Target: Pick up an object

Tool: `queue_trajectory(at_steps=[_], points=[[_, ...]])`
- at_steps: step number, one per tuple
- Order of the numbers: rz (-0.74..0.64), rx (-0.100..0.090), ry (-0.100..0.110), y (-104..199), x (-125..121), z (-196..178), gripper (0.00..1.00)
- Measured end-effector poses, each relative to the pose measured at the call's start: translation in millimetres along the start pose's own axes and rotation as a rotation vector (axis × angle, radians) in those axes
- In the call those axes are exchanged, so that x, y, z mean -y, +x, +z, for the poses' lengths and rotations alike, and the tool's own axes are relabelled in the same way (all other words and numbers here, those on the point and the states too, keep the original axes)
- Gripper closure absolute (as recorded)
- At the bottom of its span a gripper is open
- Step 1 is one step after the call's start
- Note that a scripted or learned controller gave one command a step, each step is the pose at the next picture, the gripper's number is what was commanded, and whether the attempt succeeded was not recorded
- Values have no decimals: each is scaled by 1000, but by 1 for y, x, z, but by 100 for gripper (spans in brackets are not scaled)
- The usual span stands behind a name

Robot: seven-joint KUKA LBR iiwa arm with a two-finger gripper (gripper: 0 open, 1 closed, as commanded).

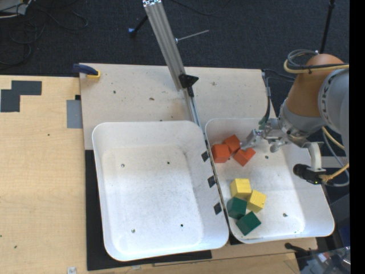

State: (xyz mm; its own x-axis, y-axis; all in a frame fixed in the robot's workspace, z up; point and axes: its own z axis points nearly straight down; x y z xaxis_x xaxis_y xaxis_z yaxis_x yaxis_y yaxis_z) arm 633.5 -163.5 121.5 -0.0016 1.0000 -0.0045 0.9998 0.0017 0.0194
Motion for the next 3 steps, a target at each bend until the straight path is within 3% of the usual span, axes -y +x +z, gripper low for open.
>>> queue_trajectory(at_steps=[1, 2, 3], points=[[2, -1, -2, 0, -1, -9, 100], [0, -4, 17, 0, -7, -53, 100], [-2, -4, 17, 2, 1, -104, 100]])
